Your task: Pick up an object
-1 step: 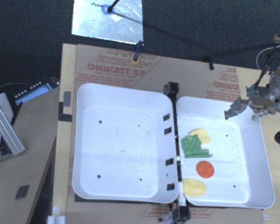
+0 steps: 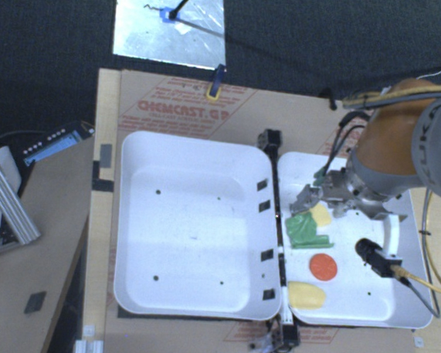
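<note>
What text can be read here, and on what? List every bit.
"CHEMCAST G?": red print on the brown board under the bins; the last character is unclear.
More red print on the board's lower edge: too blurred to read.

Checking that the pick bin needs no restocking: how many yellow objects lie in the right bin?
2. One small pale yellow lump beside the crumpled green piece, just below the hand; one larger yellow lump near the front-left corner. The arm may hide more.
</note>
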Motion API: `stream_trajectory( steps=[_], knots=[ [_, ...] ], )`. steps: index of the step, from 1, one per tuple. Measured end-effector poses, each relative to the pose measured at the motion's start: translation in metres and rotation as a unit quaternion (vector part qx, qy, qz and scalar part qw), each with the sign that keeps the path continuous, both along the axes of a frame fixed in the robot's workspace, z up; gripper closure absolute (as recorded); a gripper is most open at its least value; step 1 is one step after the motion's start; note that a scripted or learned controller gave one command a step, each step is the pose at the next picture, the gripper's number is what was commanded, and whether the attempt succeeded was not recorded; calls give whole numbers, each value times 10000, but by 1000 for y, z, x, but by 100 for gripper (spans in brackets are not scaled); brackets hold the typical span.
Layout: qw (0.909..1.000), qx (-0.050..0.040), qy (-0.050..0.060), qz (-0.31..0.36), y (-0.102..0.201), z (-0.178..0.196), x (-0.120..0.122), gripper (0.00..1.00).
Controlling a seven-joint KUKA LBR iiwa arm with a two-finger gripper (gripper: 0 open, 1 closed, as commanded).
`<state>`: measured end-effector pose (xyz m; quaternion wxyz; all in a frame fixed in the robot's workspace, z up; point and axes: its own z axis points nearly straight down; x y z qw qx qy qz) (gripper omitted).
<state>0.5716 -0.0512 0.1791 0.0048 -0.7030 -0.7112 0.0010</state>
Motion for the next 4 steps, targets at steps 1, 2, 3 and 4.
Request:
stream_trajectory(
  steps=[1,2,3,4],
  knots=[
    [10000,-11,-20,-21,42,6,-73,0],
    [10000,-3,-41,9,130,5,-86,0],
    [9999,-18,-104,-38,110,108,-79,0],
    [10000,-21,-29,-23,148,65,-84,0]
  ],
)
